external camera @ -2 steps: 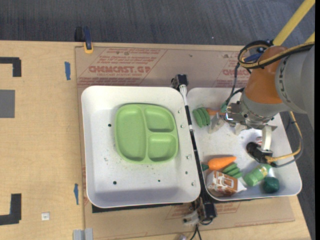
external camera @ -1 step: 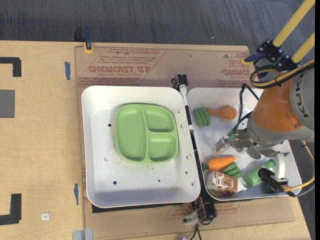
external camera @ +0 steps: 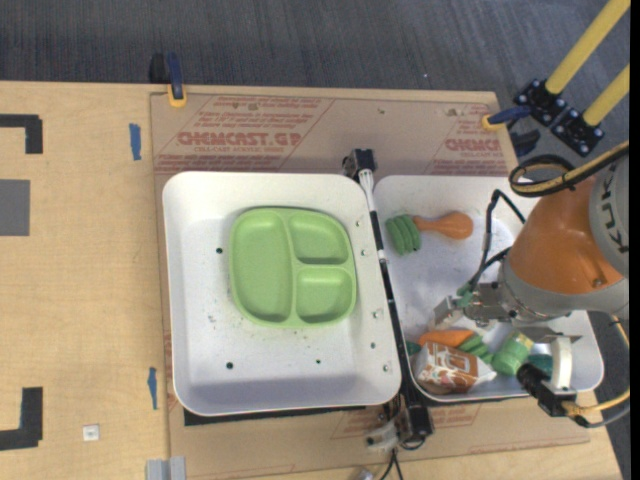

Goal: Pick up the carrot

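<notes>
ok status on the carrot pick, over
Claw low in the right white bin, grip unclear. Orange toy carrot with green top lies apart near the bin's far wall. Snack packet under the arm.

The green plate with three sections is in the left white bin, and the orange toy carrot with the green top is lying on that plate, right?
Not quite. The green three-section plate does sit in the left white bin, but the orange toy carrot with the green top lies in the right white bin, near its far left corner, not on the plate. The camera view shows this.
</notes>
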Motion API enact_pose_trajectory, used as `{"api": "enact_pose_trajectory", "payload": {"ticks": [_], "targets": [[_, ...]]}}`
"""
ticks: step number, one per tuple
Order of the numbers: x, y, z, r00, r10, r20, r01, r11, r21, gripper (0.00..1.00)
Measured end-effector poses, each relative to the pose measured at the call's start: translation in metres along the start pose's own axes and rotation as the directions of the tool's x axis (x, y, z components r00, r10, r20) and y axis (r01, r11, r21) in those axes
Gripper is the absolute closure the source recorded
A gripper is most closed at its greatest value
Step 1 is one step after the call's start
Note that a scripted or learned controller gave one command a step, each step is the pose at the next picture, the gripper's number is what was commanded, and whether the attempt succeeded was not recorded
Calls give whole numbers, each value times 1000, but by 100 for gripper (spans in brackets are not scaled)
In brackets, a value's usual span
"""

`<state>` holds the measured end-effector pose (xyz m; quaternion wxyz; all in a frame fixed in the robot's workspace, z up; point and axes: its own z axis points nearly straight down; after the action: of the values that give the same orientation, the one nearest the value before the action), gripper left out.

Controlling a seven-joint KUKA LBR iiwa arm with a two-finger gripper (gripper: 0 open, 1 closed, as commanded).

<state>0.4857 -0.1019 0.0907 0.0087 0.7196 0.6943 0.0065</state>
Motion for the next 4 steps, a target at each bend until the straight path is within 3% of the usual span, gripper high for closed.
{"api": "enact_pose_trajectory", "payload": {"ticks": [1, 2, 3, 4], "targets": [[0, 1, -1, 922, -386, 3, 386, 922, -4, 0], [1, 2, -1, 900, -435, 4, 435, 900, -5, 0], [3, 1, -1, 699, -715, 1, 715, 699, -2, 0], [4, 2, -1, 543, -840, 2, 840, 543, -6, 0]]}}
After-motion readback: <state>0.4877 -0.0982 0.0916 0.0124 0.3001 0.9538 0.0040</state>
